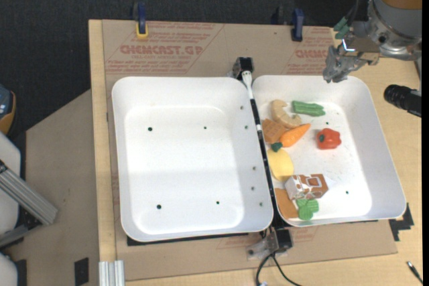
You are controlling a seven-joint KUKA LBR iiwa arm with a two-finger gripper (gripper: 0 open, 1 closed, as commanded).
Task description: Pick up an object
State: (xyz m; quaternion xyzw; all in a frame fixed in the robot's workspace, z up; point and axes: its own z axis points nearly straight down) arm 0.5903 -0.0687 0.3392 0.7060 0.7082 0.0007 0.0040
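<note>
**Right bin, toy food lot; tool parked above far rim**

Near edge of frame: bench (194, 264) carrying two shallow white bins, joined along a black centre seam, presumably so items can be moved from one to the other.

Right bin (375, 164), lower part: a green toy piece (308, 209) touching a brown-and-white block (307, 185), with an orange flat piece just beside them at the near rim.

Mid bin, along the seam wall: yellow lemon-like toy (281, 163); above it the toy carrot (295, 135), long axis slanting lower left to upper right, tip toward upper right, resting against a tan bread-like piece (283, 114). The crowding at the seam would hamper a grasp there.

Standing apart, centre right: red toy pepper (328, 138), compact, no clear long axis; likely the easiest pick.

Farther: green toy bean pod (308, 108), long axis running left to right.

Left bin (124, 144): white floor with four dark dots.

Far, upper right of frame: tool (334, 74) over the right bin's far rim, grasping nothing; whether released or clenched cannot be told.
</note>
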